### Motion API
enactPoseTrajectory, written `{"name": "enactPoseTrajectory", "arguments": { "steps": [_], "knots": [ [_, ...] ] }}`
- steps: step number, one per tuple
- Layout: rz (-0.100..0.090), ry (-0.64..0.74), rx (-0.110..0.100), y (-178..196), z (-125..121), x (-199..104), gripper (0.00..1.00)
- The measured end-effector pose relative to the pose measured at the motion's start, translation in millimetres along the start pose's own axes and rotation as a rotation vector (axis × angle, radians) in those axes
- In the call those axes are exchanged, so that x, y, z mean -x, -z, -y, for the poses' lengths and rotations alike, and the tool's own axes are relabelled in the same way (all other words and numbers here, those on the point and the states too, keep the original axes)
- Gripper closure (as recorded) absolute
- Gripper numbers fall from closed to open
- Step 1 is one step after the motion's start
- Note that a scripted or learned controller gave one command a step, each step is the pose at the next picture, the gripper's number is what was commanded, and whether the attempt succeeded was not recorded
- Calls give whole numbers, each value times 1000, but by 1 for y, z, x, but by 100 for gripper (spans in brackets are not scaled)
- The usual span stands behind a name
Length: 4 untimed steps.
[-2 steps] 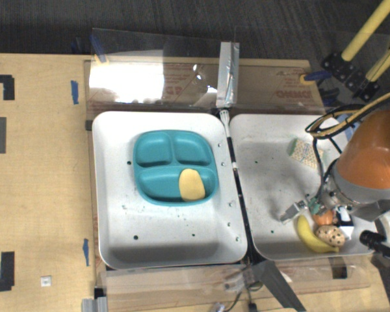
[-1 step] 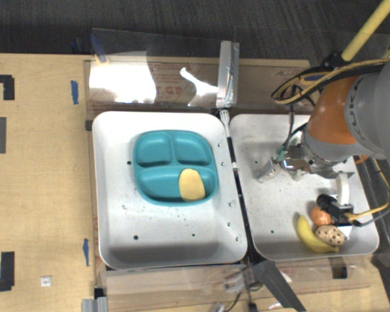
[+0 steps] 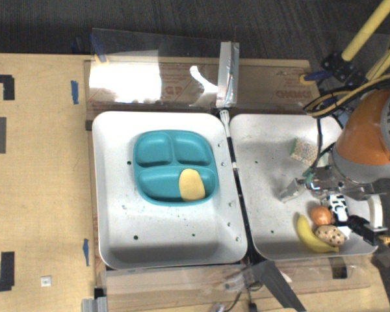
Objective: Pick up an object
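Camera view is showing two white bins sitting side by side on the surface. Left bin (image 3: pixel 110 194) is holding a teal divided tray (image 3: pixel 157 149) with a yellow oval object (image 3: pixel 192 184) lying in its lower compartment. Right bin (image 3: pixel 263 220) is holding a banana (image 3: pixel 310 236), a small orange-brown ball (image 3: pixel 321 216), a speckled cookie-like piece (image 3: pixel 332 235) and a pale patterned square (image 3: pixel 304 150). Gripper (image 3: pixel 312 184) is hanging above the banana group; whether it is open or closed cannot be told.

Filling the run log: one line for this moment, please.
arm over right bin | banana not held | yellow piece in teal tray
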<state>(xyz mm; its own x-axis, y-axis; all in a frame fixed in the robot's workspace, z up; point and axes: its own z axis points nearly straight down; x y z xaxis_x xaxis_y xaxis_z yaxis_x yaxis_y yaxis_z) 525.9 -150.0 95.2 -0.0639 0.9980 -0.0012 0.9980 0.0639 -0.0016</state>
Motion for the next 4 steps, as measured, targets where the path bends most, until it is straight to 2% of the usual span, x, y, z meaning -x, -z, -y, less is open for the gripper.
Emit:
{"name": "enactPoseTrajectory", "arguments": {
  "steps": [1, 2, 3, 4],
  "knots": [
    [-9, 11, 12, -6, 41, 54, 0],
    [-27, -254, 5, -5, 25, 55, 0],
    [-10, -255, 13, 4, 25, 60, 100],
    [-21, -249, 8, 3, 23, 54, 0]
  ]
}}
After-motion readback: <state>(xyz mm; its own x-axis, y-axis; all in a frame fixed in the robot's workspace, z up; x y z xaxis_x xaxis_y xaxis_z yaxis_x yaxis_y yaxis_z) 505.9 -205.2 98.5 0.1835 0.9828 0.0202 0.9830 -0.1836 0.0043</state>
